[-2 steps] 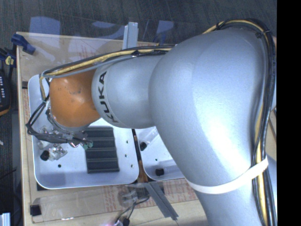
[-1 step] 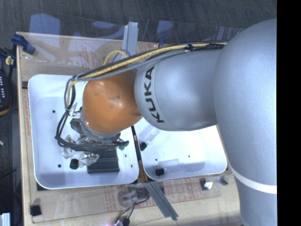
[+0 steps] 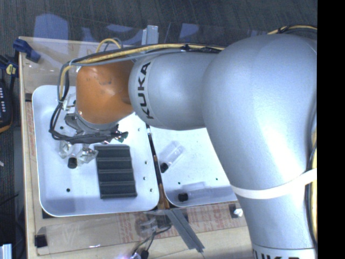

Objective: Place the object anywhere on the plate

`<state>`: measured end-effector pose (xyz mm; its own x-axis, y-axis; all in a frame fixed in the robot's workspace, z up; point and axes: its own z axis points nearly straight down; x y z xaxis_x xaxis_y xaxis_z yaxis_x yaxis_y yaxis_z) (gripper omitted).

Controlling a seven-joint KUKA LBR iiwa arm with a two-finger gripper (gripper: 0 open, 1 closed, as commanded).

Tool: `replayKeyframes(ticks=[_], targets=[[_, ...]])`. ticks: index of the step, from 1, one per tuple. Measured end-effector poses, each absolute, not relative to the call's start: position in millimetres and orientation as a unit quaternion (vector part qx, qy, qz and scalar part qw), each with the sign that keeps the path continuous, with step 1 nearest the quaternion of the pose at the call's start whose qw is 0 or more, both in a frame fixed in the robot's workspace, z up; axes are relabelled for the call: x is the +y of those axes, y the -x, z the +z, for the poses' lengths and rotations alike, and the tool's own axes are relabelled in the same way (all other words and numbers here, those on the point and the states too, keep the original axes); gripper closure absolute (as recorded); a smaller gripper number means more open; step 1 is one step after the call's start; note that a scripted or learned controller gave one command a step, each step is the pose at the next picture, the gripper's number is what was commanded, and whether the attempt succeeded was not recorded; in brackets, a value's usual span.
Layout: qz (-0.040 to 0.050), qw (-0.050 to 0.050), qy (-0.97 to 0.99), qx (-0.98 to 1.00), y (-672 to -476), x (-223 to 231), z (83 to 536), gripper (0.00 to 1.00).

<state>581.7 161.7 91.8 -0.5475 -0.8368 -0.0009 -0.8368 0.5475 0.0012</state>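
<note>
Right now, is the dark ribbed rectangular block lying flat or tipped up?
Flat. The dark ribbed rectangular block lies with its broad grooved face up on the floor of the left white bin.

- Setting: robotics lab or test cell.
- Evidence: industrial KUKA arm [image 3: 215,85] with exposed cabling, over a wooden bench [image 3: 108,231].
- Two shallow white bins [image 3: 43,144] side by side; dark carpeted floor [image 3: 188,4] beyond.

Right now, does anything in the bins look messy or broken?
Nothing looks broken or spilled. A dark ribbed block lies flat in the left bin, slightly askew to its walls, right beside the gripper. The right bin holds a small clear piece.
</note>
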Motion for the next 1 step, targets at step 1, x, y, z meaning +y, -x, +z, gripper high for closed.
replayKeyframes(ticks=[1], targets=[[-0.0002,0.002,0.440,0.898,-657.4,169.0,94.0,1.00]])
